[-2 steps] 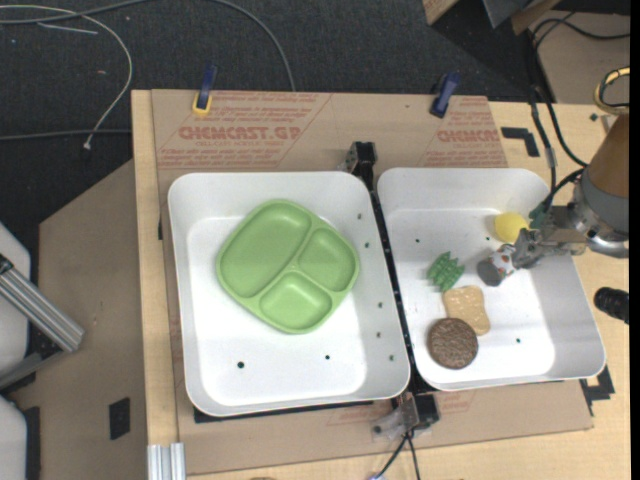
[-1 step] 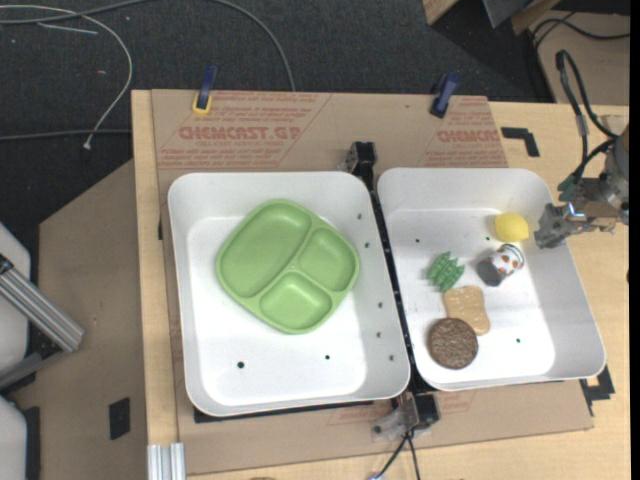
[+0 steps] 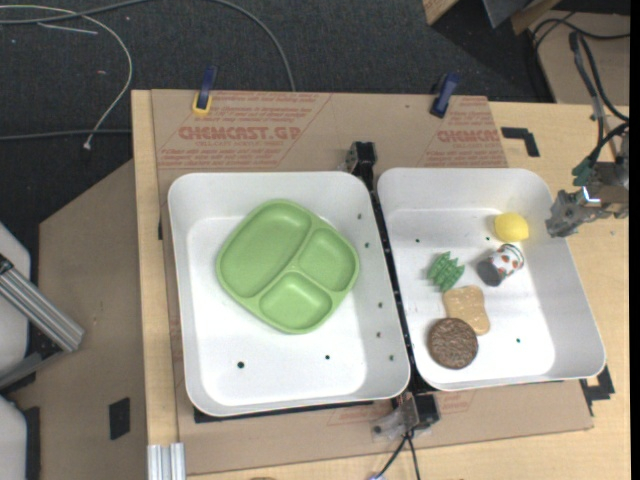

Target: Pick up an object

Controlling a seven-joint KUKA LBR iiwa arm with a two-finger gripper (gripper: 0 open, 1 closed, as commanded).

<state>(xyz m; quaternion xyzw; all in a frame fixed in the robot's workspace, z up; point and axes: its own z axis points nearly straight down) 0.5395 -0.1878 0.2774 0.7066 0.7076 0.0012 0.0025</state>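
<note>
The right bin [image 3: 530,338] holds several small objects. A yellow lemon-like piece [image 3: 511,228] lies toward its far right. A small grey, white and red object [image 3: 501,265] sits just below it. A green spiky piece [image 3: 444,270] lies toward the bin's left, with a tan slice [image 3: 467,309] and a round brown patty [image 3: 453,342] nearer the front. My gripper [image 3: 570,211] hangs over the bin's right rim, to the right of the lemon-like piece and apart from it. I see nothing held in it.
The left bin [image 3: 200,348] bears a green divided plate [image 3: 288,265] in its middle. Blue clamps [image 3: 205,90] [image 3: 444,94] pin the cardboard base at the back edge. Cables run along the dark floor behind and at the right.
</note>
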